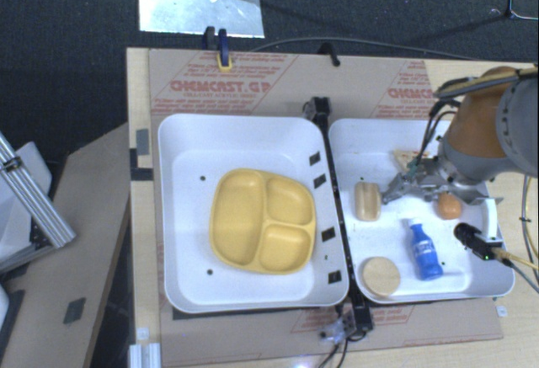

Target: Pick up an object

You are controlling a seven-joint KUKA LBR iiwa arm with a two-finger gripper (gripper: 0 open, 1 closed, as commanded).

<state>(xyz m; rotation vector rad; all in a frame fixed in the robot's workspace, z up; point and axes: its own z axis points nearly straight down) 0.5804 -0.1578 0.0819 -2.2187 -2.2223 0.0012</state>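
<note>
Four loose objects lie in the right white bin (pixel 505 278): a tan block-shaped piece (pixel 366 200) toward nine o'clock, a round tan wooden disc (pixel 381 276) at seven, a blue plastic bottle (pixel 424 251) near centre, and a small orange ball (pixel 450 206) toward three. We see the metal two-finger gripper (pixel 399 187) low between block and ball, holding nothing; how wide it stands we cannot tell. We judge that closing here risks pinching air, or nudging the block sideways. The left white bin (pixel 181 139) holds a yellow compartment tray (pixel 262 221).
</note>
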